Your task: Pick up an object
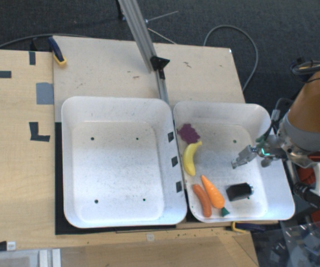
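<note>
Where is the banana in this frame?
The banana lies in the right bin, near its left wall, just below the purple toy and above the two carrots.

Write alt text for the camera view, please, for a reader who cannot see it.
The gripper hangs over the right bin, which holds a banana, two carrots, a purple toy and a black block. The left bin sits beside it.
</note>
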`<state>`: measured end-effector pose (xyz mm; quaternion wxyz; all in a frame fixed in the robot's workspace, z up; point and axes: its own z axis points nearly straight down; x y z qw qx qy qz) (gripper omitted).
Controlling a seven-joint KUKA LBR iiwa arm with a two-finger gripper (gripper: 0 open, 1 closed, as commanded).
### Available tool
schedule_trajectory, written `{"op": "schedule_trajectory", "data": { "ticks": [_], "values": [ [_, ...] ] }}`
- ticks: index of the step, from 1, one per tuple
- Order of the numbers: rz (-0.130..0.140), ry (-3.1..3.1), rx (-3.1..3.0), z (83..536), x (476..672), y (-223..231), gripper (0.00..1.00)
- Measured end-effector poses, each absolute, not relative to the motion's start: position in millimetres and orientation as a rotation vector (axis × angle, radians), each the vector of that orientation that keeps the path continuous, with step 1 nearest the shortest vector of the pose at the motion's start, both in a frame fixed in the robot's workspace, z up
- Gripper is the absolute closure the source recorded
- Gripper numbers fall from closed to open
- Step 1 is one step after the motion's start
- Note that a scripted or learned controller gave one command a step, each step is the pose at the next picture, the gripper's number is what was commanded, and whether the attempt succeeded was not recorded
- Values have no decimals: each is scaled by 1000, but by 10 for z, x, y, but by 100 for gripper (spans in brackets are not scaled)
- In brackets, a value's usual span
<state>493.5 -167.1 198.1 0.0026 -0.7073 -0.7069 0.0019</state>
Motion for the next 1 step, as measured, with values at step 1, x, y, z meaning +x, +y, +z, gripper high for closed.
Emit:
{"op": "schedule_trajectory", "data": {
  "ticks": [1],
  "values": [
    [1, -2222, -2219, 2004, 4947, -1667, 0]
  ]
}}
